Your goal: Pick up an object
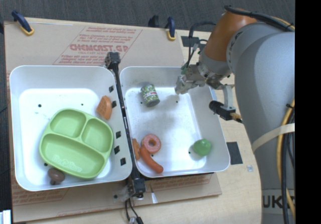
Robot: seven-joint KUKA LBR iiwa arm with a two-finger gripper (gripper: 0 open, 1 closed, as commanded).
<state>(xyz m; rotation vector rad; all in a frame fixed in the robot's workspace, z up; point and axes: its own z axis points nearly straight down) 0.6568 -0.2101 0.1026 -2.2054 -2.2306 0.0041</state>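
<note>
Bins (20, 80) sit side by side on the bench, two shallow white ones on a sheet of brown cardboard (95, 44) printed with red lettering and clamped at its far edge. The grey arm (266, 72) leans in from the right, its orange band (225, 34) above the wrist, and the gripper (182, 85) hangs over the far right part of the right-hand bin, close by its wall; whether it is spread or pressed together I cannot tell from here, and nothing shows between its tips. Just to the left of it, on the bin floor, lies a small green can (149, 94), tipped on its side and apart from the gripper. Nearer the front of that bin there is a pink ring-shaped doughnut (151, 143) touching an orange sausage-like piece (150, 161), and well over to the right a green round object (201, 147) near the front corner. In the left bin a light green divided plate (76, 142) takes up most of the floor, with an orange lump (105, 107) beside its far right edge, near the wall between the bins, and a brownish lump (56, 176) at its near left corner.
</note>
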